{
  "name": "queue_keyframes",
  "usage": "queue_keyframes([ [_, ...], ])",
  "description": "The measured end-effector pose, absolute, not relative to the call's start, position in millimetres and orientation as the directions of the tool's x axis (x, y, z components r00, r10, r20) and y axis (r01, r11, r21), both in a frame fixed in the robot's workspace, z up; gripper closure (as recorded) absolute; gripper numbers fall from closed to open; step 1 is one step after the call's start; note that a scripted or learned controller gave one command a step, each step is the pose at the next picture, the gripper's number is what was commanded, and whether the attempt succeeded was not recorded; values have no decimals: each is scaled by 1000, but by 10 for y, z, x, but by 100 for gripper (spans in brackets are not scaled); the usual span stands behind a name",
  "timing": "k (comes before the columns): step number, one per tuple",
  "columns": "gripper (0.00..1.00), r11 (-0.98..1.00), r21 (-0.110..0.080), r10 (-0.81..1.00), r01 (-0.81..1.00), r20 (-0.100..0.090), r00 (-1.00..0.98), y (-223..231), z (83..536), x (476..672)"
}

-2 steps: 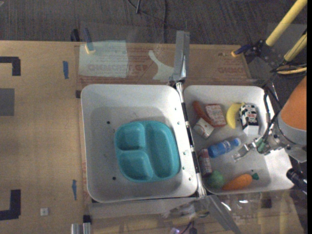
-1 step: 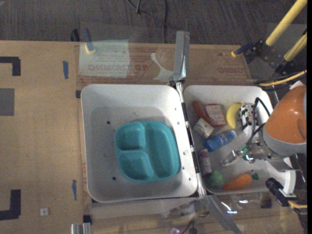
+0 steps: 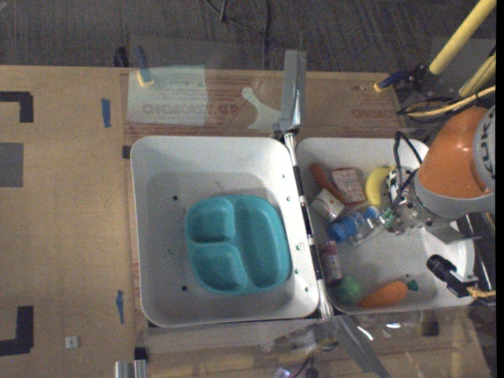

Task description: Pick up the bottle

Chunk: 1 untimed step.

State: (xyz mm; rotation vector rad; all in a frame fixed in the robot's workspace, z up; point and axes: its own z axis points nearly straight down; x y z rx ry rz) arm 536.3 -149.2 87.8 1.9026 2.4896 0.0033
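Two bins (image 3: 150, 211) of smooth, faintly glossy white plastic rest on a matt, wood-like bench top (image 3: 63, 211), beyond which lies rough dark carpet (image 3: 331, 14). The left bin holds a divided tray (image 3: 236, 242) of smooth turquoise plastic with a dull sheen; the right bin holds a bottle (image 3: 354, 227) of clear, shiny plastic with a blue cap and a matt orange toy carrot (image 3: 387, 294). The arm (image 3: 453, 168) shows a glossy orange band above smooth grey casing.

The grey arm (image 3: 461, 172) with its orange band reaches in from the right, wrist bent down, its hand (image 3: 391, 217) low and pointing left.
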Motion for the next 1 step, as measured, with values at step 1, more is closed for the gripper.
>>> queue_keyframes([
  [1, 100, 260, 12, 965, 965, -10, -260, -1513, 993, 5378],
])
